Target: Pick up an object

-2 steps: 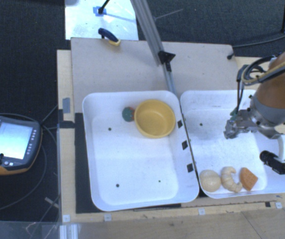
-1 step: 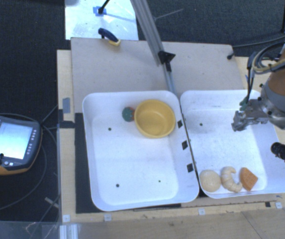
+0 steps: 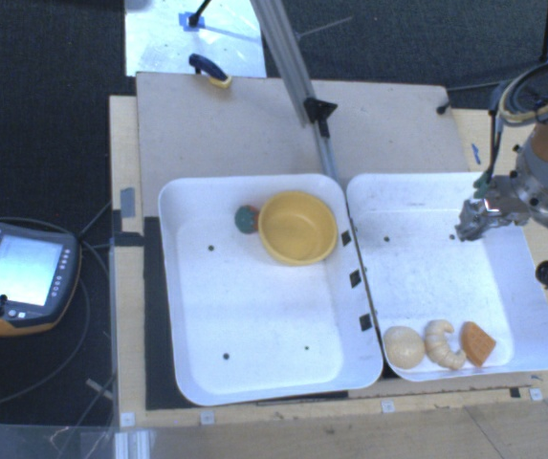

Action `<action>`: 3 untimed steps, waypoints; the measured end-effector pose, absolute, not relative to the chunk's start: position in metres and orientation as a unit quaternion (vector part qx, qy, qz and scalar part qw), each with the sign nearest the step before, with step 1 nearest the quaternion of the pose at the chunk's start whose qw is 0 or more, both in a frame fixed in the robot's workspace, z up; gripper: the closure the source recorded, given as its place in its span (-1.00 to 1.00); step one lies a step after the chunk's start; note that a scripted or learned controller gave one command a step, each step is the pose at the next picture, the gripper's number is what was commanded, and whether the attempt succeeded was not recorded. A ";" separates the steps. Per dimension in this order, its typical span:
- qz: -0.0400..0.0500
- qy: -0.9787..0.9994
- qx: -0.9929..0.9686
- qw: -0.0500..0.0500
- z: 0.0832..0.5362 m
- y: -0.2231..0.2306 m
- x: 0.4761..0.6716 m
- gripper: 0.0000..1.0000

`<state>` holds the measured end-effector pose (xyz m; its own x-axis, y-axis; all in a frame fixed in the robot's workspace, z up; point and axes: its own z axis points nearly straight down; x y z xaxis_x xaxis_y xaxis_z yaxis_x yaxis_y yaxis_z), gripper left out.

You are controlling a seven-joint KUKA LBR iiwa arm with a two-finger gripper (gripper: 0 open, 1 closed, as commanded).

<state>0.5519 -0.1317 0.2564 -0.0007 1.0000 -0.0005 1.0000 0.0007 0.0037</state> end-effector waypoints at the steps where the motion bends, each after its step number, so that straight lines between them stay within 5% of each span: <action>1: 0.001 0.709 0.705 0.000 0.260 -0.078 0.560 1.00; 3: 0.000 0.709 0.705 0.000 0.245 0.020 0.559 1.00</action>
